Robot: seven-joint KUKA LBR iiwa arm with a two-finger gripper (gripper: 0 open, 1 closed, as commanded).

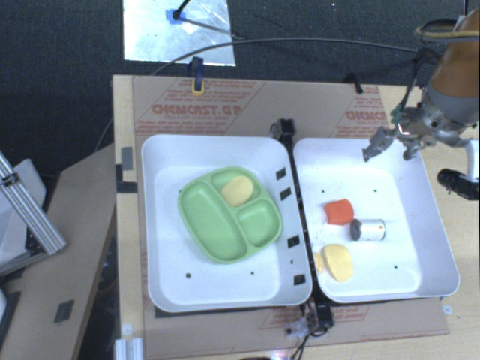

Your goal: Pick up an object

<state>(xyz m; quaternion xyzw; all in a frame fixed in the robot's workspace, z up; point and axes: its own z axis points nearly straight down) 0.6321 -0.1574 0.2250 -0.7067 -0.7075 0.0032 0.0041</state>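
Here the claw [391, 145], its two fingers apart and gripping nothing, hangs over the far right corner of the right bin [431, 201], while the orange block [339, 211], small metal can [368, 229] and yellow piece [337, 262] lie below-left, nearer the camera.

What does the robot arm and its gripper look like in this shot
The arm is grey metal with an orange-tan band above the wrist. Its gripper is silvery grey with two short dark-tipped fingers. Thin dark cables run along the arm near the wrist.
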